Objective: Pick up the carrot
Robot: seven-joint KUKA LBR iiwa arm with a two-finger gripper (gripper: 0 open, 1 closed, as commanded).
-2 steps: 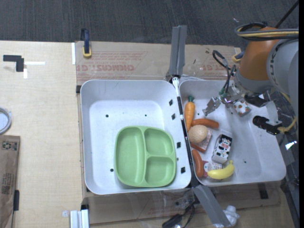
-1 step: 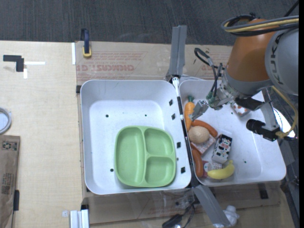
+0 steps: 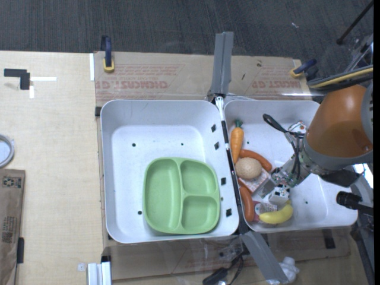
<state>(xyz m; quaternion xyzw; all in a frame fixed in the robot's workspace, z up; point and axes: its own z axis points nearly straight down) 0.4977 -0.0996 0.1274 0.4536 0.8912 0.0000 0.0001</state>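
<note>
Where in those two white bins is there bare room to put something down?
Left bin: bare floor behind and left of the green plate. Right bin: bare along its far wall and right of the claw. Crowded by the divider: carrot, egg, sausages, banana.

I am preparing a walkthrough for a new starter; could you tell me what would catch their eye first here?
Likely the green divided plate, alone in the left bin. Next, the arm's orange band above the right bin, where the carrot, an egg and a banana crowd the left side.
</note>
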